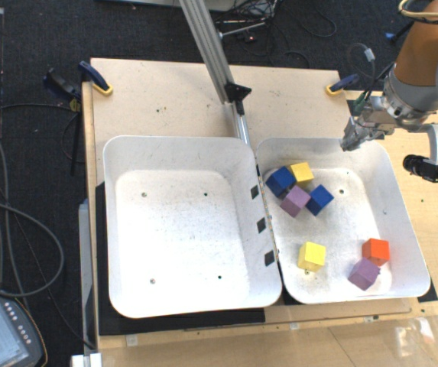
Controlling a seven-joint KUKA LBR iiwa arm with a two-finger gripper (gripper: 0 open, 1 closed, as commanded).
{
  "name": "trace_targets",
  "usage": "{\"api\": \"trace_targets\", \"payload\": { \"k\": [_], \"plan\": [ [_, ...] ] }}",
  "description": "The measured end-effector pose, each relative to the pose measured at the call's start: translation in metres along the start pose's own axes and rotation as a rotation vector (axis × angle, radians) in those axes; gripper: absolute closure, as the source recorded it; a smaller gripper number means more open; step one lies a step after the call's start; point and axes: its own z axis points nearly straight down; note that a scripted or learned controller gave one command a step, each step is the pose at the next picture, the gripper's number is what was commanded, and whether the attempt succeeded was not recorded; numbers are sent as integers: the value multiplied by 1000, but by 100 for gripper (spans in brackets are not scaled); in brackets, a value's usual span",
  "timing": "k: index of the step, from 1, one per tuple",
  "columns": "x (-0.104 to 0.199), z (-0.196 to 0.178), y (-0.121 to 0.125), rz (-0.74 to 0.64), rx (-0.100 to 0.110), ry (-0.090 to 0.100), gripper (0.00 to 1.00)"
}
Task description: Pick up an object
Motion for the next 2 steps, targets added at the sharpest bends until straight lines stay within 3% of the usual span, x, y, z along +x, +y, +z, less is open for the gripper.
{"api": "trace_targets", "payload": {
  "k": [1,2],
  "plan": [
    [0,-45,2,-1,0,0,100],
    [44,-55,-20,-4,7,3,100]
  ]
}}
